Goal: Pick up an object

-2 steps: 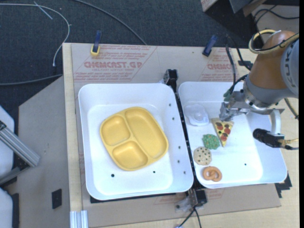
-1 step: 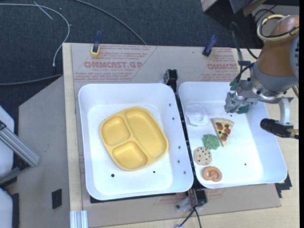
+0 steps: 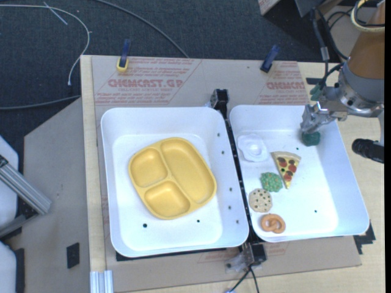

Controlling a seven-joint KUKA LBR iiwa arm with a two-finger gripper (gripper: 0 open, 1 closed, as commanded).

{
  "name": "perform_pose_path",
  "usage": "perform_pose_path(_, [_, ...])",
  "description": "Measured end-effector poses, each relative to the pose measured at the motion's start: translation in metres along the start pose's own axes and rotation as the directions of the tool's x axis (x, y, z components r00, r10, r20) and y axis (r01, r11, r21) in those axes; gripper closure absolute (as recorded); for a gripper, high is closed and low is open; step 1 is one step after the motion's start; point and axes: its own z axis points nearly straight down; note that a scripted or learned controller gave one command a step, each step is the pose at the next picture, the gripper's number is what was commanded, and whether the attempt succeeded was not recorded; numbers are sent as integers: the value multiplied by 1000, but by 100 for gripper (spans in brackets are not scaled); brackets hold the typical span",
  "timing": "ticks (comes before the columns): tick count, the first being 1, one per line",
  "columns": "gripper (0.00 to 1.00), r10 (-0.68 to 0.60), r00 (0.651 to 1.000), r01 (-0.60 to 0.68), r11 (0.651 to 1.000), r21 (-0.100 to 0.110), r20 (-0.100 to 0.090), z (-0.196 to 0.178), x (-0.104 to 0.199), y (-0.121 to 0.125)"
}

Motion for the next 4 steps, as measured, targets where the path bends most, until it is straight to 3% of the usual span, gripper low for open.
perform_pose_path(1, [100, -4, 1000, 4, 1000, 10, -4, 14, 53, 5])
perform_pose_path(4, [100, -3, 1000, 3, 1000, 5, -3, 4, 209, 30])
